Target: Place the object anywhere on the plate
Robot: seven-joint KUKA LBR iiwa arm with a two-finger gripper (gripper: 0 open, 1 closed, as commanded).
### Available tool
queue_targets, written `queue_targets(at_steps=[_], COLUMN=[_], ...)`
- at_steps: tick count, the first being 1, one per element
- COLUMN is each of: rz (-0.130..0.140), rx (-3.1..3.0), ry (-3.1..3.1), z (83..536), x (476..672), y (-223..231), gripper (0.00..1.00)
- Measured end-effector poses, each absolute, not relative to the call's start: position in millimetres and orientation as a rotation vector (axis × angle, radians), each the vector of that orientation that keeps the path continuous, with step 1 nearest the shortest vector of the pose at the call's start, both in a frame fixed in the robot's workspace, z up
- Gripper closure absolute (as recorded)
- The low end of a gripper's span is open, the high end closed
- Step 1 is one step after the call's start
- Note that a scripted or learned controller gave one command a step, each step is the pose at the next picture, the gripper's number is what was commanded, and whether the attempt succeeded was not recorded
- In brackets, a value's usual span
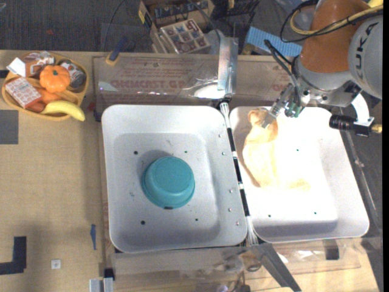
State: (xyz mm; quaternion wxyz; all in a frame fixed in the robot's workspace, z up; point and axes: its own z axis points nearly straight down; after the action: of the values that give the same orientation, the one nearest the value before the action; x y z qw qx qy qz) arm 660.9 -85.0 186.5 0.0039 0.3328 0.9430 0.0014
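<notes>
The gripper sits to the upper right of the teal plate, well apart from it, over the far left part of the right bin. Glare from the white bin floor washes out the tip, so it cannot be told whether the jaws are released or clenched.

The tip meets the upper end of a pale tan object. The view does not show whether that end is grasped or merely touched. The object is a soft-edged, elongated patch running from the tip toward the near side of the bin. It lies to the right of the teal plate, beyond the wall shared by the two bins. Its outline is blurred by overexposure, and no closer name can be given.

The teal plate is round and lies alone near the middle of the left bin. Nothing rests on it.

Above the gripper, the orange band and grey body of the arm lie far to the upper right of the teal plate. Dark cables run over the band.

A strip of clear plastic sheet lies beyond the teal plate, along the far edge of the left bin. A basket stands well to the upper left of the teal plate, on the bench. It holds a small orange pumpkin, a banana and small boxes.
</notes>
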Motion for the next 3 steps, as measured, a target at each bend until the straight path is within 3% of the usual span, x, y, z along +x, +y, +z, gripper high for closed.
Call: queue_targets(at_steps=[1, 3], rz=[0.003, 0.002], rx=[1.048, 0.007], ry=[2.954, 3.137], z=[226.6, 236.9], x=[662.2, 645.0], y=[-87.2, -2.6], gripper=[1.00, 1.00])
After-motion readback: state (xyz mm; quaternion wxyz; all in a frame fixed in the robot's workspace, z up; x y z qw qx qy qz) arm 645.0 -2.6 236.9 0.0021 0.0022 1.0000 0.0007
